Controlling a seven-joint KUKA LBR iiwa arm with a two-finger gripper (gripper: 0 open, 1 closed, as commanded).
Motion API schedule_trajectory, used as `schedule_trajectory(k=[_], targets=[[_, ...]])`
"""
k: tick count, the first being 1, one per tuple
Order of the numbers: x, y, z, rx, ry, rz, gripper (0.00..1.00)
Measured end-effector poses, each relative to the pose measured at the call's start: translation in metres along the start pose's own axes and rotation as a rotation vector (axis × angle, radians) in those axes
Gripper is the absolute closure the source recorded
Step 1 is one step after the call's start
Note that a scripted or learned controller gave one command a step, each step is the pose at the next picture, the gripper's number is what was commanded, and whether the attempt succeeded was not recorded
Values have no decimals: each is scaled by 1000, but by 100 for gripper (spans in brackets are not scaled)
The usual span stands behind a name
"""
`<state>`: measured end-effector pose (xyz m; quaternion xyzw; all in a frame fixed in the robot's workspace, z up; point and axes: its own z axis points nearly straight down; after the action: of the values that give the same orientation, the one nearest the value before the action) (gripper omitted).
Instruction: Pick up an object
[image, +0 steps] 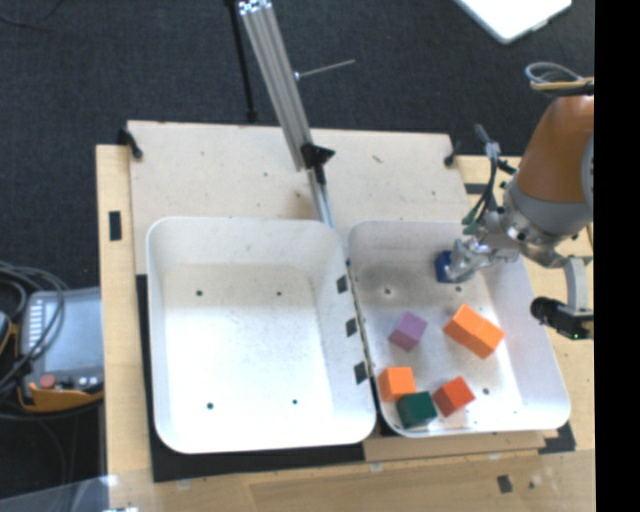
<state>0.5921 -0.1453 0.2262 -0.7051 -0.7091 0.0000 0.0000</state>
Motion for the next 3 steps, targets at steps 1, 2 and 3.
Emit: schedule_trajectory(k=[1, 2, 3], targets=[[57, 8, 2, 0, 2, -1, 100], [101, 9, 3, 2, 2, -1, 100], [153, -1, -10, 3, 3, -2, 100]])
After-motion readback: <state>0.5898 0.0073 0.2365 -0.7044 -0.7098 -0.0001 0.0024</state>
